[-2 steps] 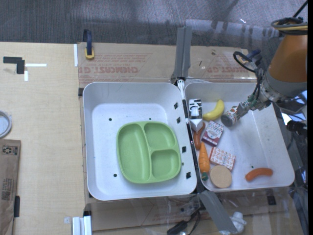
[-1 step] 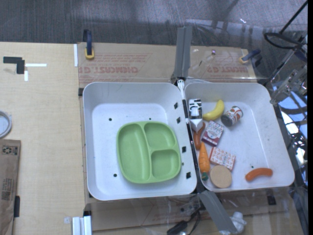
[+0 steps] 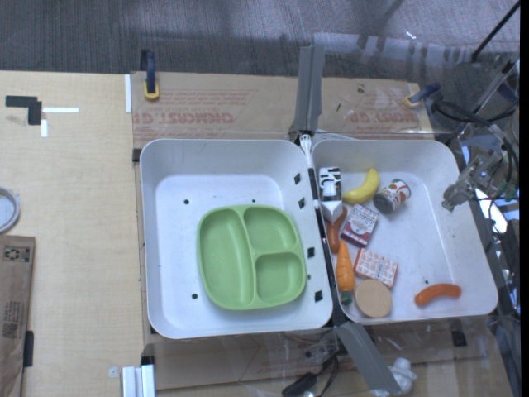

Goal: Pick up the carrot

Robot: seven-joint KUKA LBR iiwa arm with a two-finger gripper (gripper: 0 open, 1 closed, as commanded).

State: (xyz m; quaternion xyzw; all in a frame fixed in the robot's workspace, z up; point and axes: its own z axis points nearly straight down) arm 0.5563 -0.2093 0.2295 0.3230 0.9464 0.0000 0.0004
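Currently, operator, you are looking at these readings:
Carrot: the orange tapered plastic carrot [image 3: 344,269] is lying against the left wall of the right white bin [image 3: 430,150], pointing along that wall.
Gripper: the two-finger grey gripper [image 3: 456,195] is hovering at that bin's right edge, well apart from the carrot; you are not seeing anything between its fingers, and I cannot tell how far they are spread.
Neighbours: a red-and-white patterned packet [image 3: 376,267] is sitting just beside the carrot; a tan round disc [image 3: 374,298] is resting near the front edge.

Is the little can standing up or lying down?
Lying down. The can rests tipped on its side in the right bin, next to the banana, with its round end facing the camera.
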